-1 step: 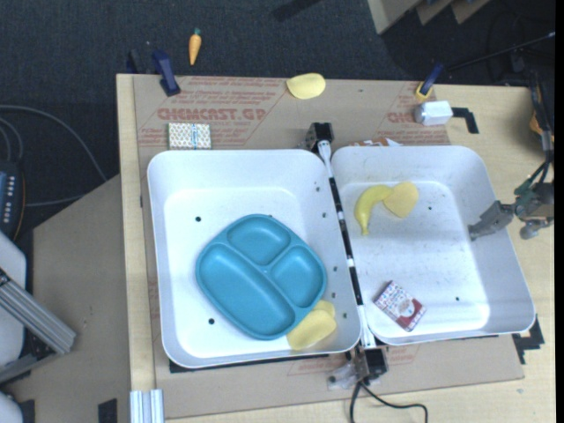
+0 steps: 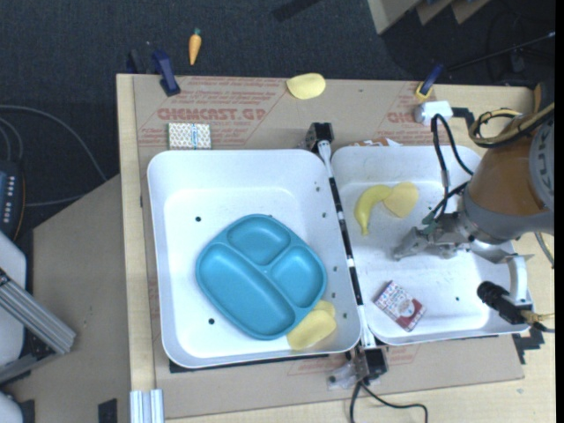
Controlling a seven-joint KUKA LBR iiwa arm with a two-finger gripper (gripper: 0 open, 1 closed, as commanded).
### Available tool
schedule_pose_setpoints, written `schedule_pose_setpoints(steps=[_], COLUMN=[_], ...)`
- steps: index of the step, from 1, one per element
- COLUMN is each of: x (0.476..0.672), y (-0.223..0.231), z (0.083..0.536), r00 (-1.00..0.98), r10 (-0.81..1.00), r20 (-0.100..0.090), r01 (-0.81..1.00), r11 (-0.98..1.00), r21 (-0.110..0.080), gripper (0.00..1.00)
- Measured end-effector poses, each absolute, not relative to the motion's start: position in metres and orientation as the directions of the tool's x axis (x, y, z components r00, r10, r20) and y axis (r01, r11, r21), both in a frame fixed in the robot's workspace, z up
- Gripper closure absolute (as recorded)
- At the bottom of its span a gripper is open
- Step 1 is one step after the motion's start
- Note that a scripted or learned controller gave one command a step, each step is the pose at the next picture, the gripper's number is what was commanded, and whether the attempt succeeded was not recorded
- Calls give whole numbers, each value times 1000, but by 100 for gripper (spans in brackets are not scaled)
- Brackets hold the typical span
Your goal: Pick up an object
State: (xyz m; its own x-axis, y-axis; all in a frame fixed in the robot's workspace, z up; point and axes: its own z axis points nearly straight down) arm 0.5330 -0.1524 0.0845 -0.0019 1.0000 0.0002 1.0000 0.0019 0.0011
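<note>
Gripper [image 2: 412, 243] low in right bin [image 2: 458, 320], finger spread not discernible, nothing seen between them; yellow banana [image 2: 368, 204] at its 11 o'clock beside a yellow disc [image 2: 402, 199], red-and-white packet [image 2: 398, 304] at 6 o'clock; blue divided plate [image 2: 257, 275] in left bin [image 2: 181, 192].

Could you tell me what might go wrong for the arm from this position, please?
The tool sits low in the right bin between the banana and the small packet, touching neither, so closing here could grab nothing. The banana lies against a yellow piece; a reach there may nudge both. The packet lies flat and may slip.
</note>
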Motion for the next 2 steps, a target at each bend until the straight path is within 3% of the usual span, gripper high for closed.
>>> schedule_pose_setpoints(steps=[1, 2], x=[658, 659], y=[-150, -151], z=[85, 96], r00=[-2, -3], r10=[1000, 1000], r20=[0, -3], r01=[1000, 1000], r11=[2, 3], r21=[1, 5], gripper=[0, 100])
